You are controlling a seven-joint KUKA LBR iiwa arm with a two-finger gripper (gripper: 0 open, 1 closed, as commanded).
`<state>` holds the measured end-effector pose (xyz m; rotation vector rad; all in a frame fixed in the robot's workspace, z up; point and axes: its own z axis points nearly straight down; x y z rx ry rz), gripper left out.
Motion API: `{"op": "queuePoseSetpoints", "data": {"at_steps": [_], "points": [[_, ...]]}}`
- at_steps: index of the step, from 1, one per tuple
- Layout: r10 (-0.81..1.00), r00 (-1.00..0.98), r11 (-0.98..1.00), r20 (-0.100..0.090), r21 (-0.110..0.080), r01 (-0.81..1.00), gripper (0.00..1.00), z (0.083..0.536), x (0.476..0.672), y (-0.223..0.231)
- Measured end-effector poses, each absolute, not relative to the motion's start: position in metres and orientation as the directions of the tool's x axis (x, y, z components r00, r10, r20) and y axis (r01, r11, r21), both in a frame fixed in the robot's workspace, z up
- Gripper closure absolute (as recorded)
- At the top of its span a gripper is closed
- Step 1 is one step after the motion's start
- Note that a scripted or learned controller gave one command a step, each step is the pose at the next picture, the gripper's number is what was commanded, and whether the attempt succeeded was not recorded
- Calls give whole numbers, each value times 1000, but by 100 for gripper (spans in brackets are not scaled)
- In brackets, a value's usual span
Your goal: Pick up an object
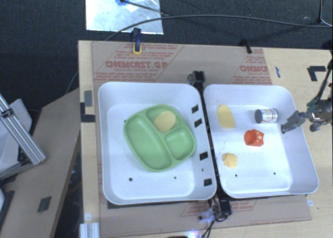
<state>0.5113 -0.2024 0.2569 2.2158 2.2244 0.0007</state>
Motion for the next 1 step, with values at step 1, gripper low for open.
{"op": "queuePoseSetpoints", "data": {"at_steps": [1], "points": [[1000, -1, 1, 1, -3, 1000, 0, 197, 506, -199]]}}
